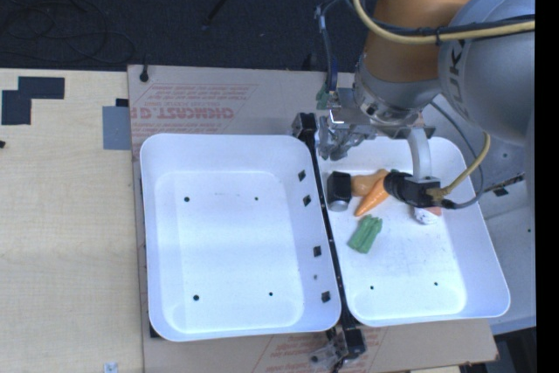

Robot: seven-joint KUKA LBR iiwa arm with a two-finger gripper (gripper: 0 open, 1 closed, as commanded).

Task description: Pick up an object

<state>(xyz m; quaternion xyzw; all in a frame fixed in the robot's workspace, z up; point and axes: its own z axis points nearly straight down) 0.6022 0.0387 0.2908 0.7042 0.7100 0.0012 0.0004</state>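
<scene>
- A pale wooden tabletop (61, 223) filled the left of the view, with dark blue and grey flat shapes (39, 96) stuck on it near the top left.
- A brown cardboard sheet (218, 100) with red printing lay under both bins.
- The left bin (157, 231), white and shallow, sat on the cardboard, with a few small dark dots on its floor.
- A row of black clips (316, 214) ran along the seam where the two bins met.
- The right bin (472, 275) sat flush against the left one.
- In the right bin's upper left part, a small black cylinder (339, 190) lay just beside the seam.
- An orange carrot (373, 190) lay just right of the cylinder, touching or nearly touching it, its thin end pointing down and left.
- A green piece (366, 234) lay below the carrot, near it but apart.
- A small white and red thing (426, 215) lay to the right of the carrot, partly hidden by black cabling.
- The pincer (336, 140) hung over the top left corner of the right bin, above the cylinder and carrot. Nothing could be seen between its fingers; whether they were open or closed could not be told.
- The grey arm (489, 48) with its orange band (424, 0) came in from the upper right, covering the bin's far right corner.
</scene>
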